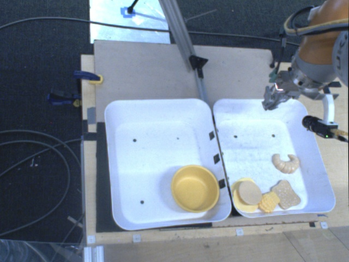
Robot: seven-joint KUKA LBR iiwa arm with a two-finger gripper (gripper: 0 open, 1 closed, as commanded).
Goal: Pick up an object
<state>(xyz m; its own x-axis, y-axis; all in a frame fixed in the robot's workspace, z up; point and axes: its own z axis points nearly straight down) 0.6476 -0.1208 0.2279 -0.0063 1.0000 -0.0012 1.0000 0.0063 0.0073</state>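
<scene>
Poised above the far rim of the right-hand shallow white plastic bin (pixel 313 146), the grey two-finger gripper (pixel 271 103), grip state impossible to tell, should probably descend toward the pale curved croissant-shaped toy (pixel 286 163) lying nearer that bin's front, centring before closing.

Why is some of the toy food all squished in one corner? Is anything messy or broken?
Nothing looks broken or spilled. The round cracker, waffle and toast crowd the near-left corner of the right bin, touching or overlapping, while the croissant lies apart. The yellow bowl sits upright in the left bin.
</scene>
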